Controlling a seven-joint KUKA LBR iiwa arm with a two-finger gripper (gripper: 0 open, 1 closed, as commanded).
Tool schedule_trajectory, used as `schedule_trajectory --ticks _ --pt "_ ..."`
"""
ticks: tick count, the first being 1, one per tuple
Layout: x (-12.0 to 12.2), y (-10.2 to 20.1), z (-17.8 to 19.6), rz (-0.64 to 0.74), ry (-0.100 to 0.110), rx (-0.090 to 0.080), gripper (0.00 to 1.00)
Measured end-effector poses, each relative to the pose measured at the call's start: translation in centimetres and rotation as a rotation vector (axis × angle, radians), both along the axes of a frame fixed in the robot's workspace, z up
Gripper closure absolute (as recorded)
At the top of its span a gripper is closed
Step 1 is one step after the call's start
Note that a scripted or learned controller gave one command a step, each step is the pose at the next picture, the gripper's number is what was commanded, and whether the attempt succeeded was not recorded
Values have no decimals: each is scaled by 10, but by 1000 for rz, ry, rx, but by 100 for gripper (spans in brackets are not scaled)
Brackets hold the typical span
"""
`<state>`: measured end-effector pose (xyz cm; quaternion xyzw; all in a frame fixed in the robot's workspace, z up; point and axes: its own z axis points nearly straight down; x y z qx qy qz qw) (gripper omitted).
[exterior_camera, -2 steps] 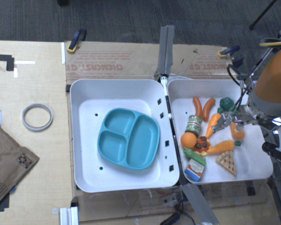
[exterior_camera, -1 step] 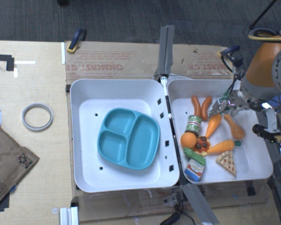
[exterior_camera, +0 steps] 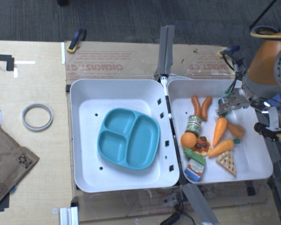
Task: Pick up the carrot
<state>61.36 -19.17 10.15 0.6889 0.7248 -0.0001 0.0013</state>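
Orange carrot (exterior_camera: 218, 131) lies below end effector (exterior_camera: 223, 109).

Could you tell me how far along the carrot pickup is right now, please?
Done: the gripper has reached the right bin, above the food. In hand: it hangs close to the carrot, at its top end. Left: the carrot lies in the bin, not yet gripped or lifted.
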Motion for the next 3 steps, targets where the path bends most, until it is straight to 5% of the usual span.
schedule_trajectory --ticks 1,2,3 --pt "0 0 0 0 0 0 0" --pt "-35 31 -10 152 2 2 0" --pt "-35 29 0 148 1 1 100"
